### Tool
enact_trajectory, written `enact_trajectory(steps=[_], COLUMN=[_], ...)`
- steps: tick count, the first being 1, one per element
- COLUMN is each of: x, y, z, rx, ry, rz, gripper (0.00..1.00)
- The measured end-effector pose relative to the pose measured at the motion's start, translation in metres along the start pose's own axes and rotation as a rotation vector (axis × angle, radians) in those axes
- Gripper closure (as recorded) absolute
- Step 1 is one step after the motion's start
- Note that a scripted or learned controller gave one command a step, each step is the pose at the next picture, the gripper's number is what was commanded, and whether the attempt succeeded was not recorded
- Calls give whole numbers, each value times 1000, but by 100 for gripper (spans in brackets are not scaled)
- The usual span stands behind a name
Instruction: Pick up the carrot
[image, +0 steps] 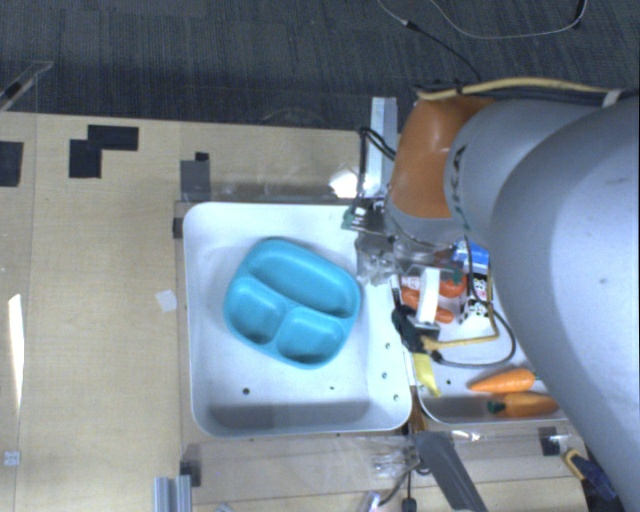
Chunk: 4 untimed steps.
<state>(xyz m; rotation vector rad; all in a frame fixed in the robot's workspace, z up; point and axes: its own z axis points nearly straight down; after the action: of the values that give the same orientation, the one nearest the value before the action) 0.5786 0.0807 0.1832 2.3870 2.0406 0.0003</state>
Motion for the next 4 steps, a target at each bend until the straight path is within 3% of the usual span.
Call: enact_trajectory(steps=[1, 2, 3, 4], x=[1, 26, -3, -32], y=[1, 7, -1, 62], z=[-8, -15, 1, -40], rx=[1, 1, 2, -3], ry=[-1, 0, 0, 0], rz=[-8, -186, -258, -409], gripper=[100, 100, 100, 100])
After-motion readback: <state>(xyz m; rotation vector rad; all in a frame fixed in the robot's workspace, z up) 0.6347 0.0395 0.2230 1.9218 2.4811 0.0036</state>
